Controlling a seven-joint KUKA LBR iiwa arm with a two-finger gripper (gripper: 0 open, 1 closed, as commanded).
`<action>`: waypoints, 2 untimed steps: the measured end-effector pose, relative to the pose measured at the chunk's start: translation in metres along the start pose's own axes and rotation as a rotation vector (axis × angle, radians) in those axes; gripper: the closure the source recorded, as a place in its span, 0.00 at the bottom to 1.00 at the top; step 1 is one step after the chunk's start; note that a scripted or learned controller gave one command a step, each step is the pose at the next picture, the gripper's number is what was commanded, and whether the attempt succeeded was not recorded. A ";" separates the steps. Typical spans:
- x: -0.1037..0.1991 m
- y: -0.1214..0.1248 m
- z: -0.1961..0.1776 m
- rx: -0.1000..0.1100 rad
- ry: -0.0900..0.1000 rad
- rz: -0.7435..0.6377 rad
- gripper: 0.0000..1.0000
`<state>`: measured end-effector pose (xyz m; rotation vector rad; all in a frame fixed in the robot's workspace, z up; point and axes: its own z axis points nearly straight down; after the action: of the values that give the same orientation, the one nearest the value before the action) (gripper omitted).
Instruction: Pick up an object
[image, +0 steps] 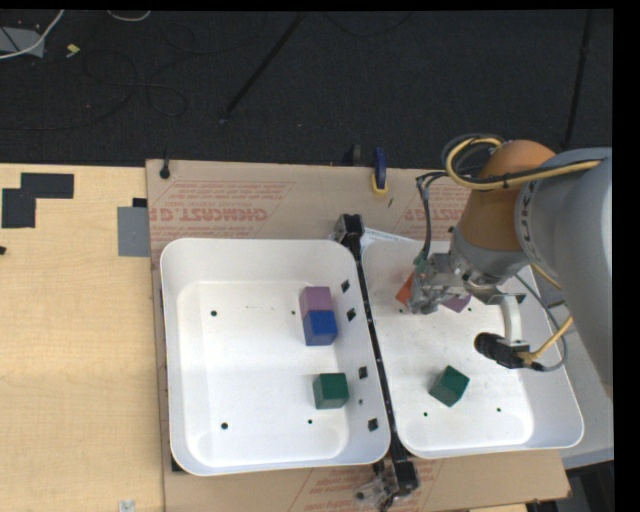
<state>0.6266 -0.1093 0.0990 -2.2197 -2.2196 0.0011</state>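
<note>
Two small blocks, orange block (404, 292) left and purple block (458, 301) right, touch our gripper (432, 296); grip unclear.

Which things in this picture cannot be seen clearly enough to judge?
- Gripper, camera view: the wrist covers it from above, so its grasp cannot be judged.
- Orange object and purple object in the right bin: mostly hidden under the gripper; shapes unclear.
- Purple block: partly covered by the blue block.

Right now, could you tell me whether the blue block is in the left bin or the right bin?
In the left bin. The blue block sits on its white floor, touching the purple block, left of the divider between the bins.
</note>
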 end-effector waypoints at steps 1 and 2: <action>-0.019 0.014 0.008 0.026 0.004 -0.002 1.00; -0.021 0.015 0.010 0.014 -0.003 -0.001 1.00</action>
<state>0.6413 -0.1301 0.0894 -2.2121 -2.2152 0.0198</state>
